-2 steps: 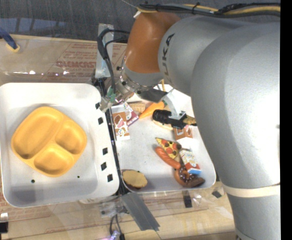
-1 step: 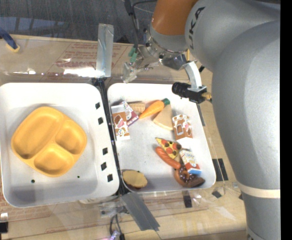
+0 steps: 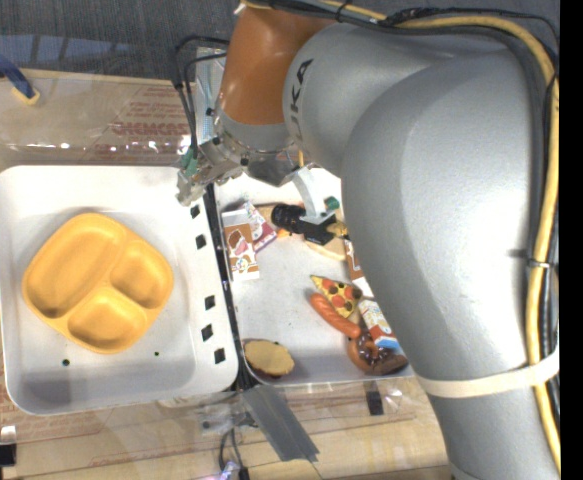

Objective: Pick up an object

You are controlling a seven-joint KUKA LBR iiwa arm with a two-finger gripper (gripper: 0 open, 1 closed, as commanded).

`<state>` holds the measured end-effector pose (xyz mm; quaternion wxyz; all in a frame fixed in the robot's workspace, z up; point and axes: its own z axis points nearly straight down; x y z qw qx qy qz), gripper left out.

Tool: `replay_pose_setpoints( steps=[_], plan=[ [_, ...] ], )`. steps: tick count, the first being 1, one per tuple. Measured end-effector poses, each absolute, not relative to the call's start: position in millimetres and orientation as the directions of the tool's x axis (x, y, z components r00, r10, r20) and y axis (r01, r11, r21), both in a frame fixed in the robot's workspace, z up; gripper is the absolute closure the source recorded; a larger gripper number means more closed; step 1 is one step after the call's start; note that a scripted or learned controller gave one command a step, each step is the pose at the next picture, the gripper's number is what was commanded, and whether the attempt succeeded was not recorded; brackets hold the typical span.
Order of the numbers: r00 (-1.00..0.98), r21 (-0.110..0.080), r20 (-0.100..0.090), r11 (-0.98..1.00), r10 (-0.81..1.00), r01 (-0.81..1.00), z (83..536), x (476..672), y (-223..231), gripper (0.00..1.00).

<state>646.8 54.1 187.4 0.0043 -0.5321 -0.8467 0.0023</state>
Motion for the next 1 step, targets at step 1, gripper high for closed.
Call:
replay_pose_setpoints(
  steps=[1],
  plan=[
    [-0.486, 0.004, 0.001, 0.486, 0.874, 0.874, 244.1, 630.8, 145.9, 1.00]
  ],
)
